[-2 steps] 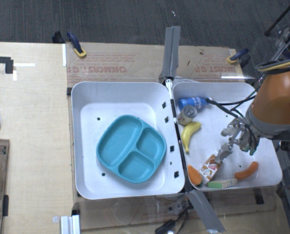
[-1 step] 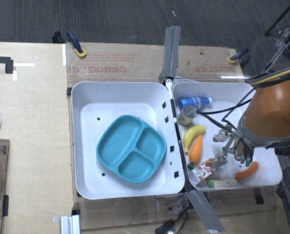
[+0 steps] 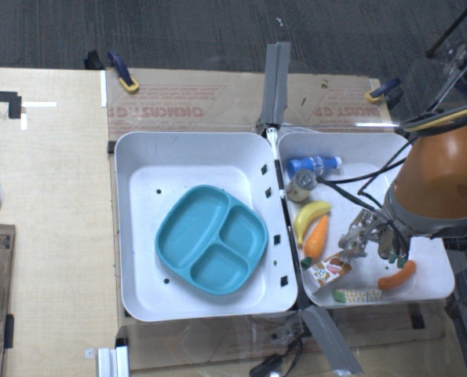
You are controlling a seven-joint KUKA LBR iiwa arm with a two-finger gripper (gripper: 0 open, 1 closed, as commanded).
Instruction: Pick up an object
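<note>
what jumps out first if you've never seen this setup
The big blue divided plate stands out, lying alone in the left bin. Next, the arm's orange band looms over the right bin, with the gripper low above a cluster of toy food: banana, carrot, sausage and a blue bottle.

We look down from one fixed camera above the bench, tilted at a slant, far enough back to take in both white bins: the left bin and right bin sit side by side.
</note>
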